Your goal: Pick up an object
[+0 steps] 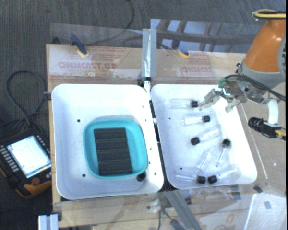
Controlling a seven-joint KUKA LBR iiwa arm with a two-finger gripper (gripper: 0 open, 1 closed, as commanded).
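hand over right bin top edge, fingers spread wide, holding nothing | target: clear vials, nearest just left of hand | risk: vials round, slick, crowded, so may roll or squirt out on close | left bin has teal tray

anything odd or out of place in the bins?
One thing: a small black cap lies alone in the left bin, beside the teal tray, apart from the clear vials scattered at mixed angles in the right bin. No spill or damage visible.
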